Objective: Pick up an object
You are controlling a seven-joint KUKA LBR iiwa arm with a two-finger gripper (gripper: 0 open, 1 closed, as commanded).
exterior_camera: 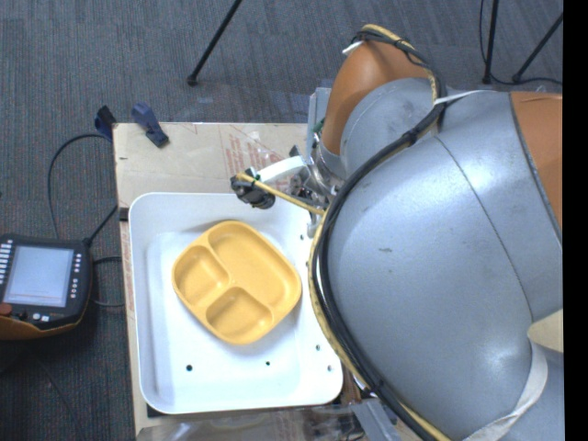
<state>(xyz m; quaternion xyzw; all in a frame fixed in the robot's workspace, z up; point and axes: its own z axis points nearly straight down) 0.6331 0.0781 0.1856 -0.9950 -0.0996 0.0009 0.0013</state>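
Note:
A yellow plate with three compartments (237, 281) lies flat in the middle of the left white bin (156, 356). The arm's big grey body covers the right half of the view and hides the right bin. Its wrist, with the orange band, reaches down at the bin's far right corner, around (317, 168). The gripper's fingertips are hidden behind the wrist and its fittings. Nothing can be seen held.
A teach pendant (41, 283) with a screen lies on the floor to the left, its cable running up toward the bench. A blue clamp (149, 123) sits at the bench's far left corner. Tripod legs stand on the carpet behind.

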